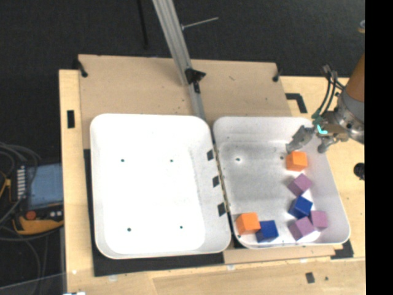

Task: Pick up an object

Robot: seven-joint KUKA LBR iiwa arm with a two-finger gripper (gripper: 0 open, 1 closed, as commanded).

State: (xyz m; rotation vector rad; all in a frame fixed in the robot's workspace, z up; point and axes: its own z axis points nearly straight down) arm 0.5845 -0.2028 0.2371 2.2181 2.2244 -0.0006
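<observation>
The right bin (245, 134) holds several small cubes. An orange cube (297, 160) lies near its far right side. Below it sit a purple cube (301, 183) and a blue cube (301, 206), then two more purple cubes (319, 219) (301, 227). Along the front wall lie another orange cube (248, 222) and a second blue cube (267, 230). My gripper (311, 140) hangs just beyond the far orange cube, open, with its fingers (299, 137) spread and nothing between them.
The left bin (150, 183) lies beside the right one, with a hinge-like divider (216, 180) between them. A metal pole (178, 42) slants up from behind the bins. A blue box and cables (40, 189) sit off the bench's left edge.
</observation>
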